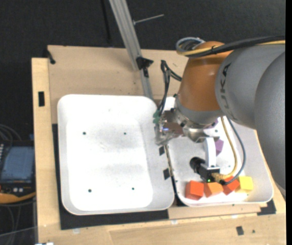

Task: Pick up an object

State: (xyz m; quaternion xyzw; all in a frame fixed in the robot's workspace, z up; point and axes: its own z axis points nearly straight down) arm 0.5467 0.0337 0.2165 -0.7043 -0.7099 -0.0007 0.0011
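Big grey robot arm (247,80) hides its end effector's grip, I cannot tell; small orange blocks (207,189) look light and hard, so pinch flat sides.

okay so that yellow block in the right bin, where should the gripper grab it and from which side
Judging by the view, take the yellow block from above, across its flat side faces. It sits at the right bin's near wall with red blocks close on its left, so closing along the near-far line looks safest.

The grey arm (247,80) hangs over the right bin (258,157), where orange blocks (204,189) and a yellow block (245,183) lie.
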